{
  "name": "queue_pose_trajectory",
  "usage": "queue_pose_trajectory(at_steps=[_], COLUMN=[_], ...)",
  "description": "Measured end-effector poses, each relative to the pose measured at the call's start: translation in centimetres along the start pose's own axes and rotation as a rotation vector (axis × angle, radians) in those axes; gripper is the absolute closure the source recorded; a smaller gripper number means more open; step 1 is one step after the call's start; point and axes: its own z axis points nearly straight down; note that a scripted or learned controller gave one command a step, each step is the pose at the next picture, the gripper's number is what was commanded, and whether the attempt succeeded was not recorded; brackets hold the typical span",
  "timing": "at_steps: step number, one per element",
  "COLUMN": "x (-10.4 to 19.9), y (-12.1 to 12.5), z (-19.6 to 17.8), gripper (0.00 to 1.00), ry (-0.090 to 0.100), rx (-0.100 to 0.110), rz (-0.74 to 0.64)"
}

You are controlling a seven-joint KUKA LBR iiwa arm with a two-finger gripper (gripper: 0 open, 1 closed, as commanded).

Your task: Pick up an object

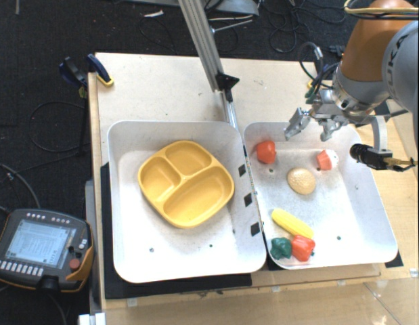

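My gripper (310, 128) hangs above the far edge of the right bin (358, 235), its two fingers spread apart with nothing between them. Below it in that bin lie a red tomato-like piece (266, 152) to the left, a red and white piece (325, 159) to the right, and a tan potato-like lump (302, 181) nearer the middle. Toward the front of the bin rest a yellow banana-shaped piece (292, 223), a green piece (281, 248) and a red piece (303, 248) side by side.
The left bin (128, 249) holds a yellow divided plate (187, 183). A slanted metal pole (204, 36) rises from between the bins. A teach pendant (40, 249) lies off the bench at the lower left. Cables trail behind the bench.
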Motion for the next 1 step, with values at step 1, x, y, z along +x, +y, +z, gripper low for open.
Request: queue_pose_trajectory(at_steps=[1], x=[1.47], y=[-2.30], z=[-18.21], gripper=[0.00], ry=[0.000], rx=[-0.011], rz=[-0.001])
